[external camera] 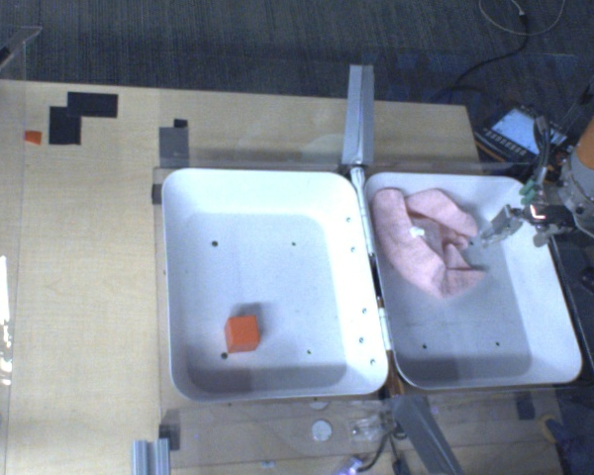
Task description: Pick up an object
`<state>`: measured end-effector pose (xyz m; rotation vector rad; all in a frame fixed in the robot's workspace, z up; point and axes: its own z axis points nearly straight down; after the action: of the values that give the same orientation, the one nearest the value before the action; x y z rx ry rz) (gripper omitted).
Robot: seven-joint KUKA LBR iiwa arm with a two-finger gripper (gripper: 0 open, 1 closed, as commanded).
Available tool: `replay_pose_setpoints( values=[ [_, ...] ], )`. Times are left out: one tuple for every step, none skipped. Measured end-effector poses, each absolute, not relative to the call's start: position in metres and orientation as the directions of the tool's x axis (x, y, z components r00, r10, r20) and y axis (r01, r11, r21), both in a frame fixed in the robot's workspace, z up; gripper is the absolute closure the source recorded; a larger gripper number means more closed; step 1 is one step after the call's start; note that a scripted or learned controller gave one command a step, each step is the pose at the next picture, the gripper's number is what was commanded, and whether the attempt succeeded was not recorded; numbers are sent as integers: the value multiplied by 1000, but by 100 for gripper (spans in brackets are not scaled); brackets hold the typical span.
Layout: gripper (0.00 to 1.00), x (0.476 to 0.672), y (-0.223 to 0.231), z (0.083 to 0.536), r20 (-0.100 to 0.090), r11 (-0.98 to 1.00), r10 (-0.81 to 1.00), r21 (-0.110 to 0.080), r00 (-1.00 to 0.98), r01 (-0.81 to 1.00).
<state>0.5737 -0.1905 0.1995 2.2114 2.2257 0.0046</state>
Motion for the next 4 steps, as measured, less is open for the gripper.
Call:
replay_pose_setpoints(
  values=[
    [0, 550, -194, 350, -6, 80, 997, 14, -80, 997],
    [0, 623, -175, 150, -1, 28, 1000, 4, -28, 1000],
    [0, 601, -100, 93, -3, 96, 995, 19, -96, 995],
    [100, 604, -98, 105, -4, 98, 995, 28, -98, 995]
  ],
)
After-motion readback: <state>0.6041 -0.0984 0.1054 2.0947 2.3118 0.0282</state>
